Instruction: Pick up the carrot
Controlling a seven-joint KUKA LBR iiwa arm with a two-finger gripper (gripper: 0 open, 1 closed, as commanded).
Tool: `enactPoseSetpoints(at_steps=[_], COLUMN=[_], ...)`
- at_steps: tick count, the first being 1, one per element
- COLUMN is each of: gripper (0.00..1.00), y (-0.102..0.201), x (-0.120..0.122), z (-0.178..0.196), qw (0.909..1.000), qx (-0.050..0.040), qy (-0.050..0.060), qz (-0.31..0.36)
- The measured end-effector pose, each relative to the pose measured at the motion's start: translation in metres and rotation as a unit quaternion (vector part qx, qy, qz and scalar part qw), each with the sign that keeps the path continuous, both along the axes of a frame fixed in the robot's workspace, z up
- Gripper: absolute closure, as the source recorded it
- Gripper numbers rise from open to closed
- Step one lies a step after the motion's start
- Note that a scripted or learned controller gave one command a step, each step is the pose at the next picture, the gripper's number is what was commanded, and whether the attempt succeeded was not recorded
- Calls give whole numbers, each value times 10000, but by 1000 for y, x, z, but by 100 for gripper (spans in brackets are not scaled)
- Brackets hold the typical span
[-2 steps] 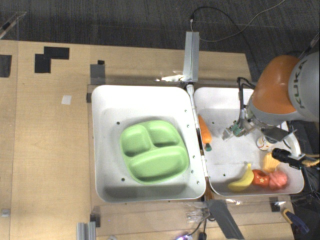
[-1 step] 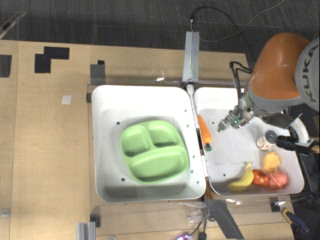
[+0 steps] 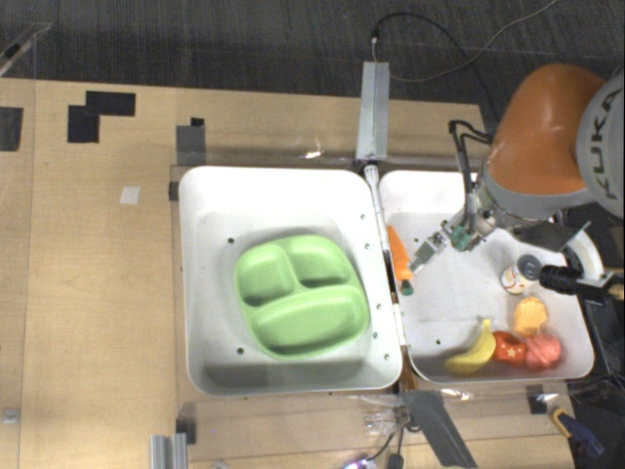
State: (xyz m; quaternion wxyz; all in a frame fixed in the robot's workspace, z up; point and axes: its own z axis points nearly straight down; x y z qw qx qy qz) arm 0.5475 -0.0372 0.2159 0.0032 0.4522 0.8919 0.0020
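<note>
Carrot (image 3: pixel 397 258): slim, tapered, smooth orange

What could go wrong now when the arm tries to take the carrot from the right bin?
1. The carrot lies close along the right bin's left wall, so one finger may strike the wall or find no room beside it.
2. The hand is tilted just right of the carrot; closing from there might push it away rather than trap it.
3. The banana and other toy foods sit farther off, so they seem a small danger.
</note>
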Motion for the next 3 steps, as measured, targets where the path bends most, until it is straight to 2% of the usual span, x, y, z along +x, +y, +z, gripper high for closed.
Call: enactPoseSetpoints(at_steps=[1, 2, 3], gripper=[0, 0, 0], y=[13, -19, -49], x=[25, 14, 2], z=[-30, -31, -120], qw=[9979, 9928, 9936], qx=[-5, 4, -2], qy=[4, 14, -5], qz=[644, -1194, -1129])
